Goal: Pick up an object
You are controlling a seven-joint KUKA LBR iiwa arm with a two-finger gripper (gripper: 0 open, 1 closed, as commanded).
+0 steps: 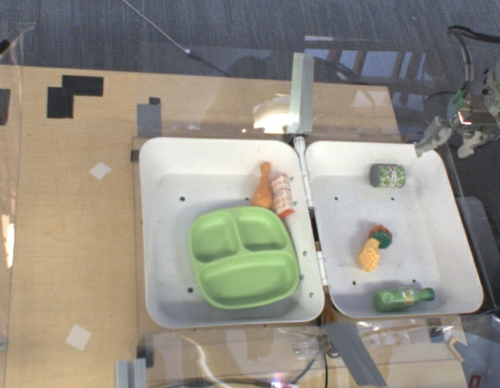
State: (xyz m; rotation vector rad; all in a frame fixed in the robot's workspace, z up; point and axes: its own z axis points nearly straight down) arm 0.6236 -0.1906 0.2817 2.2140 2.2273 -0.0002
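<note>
My gripper (449, 140) hangs at the far right, over the back right corner of the right bin (347, 168). Its fingers are spread apart with nothing between them. A green can (387, 176) lies on its side in that bin, a little left of and in front of the gripper. Closer to the front lies a yellow toy pineapple (372, 249) with a red and green top. A green bottle (404, 298) lies along the front wall.
The left bin (165, 217) holds a green divided plate (244, 257), an orange drumstick (263, 186) and a small red-capped bottle (281, 196) beside the ridge between the bins. A metal post (302, 95) stands behind the bins.
</note>
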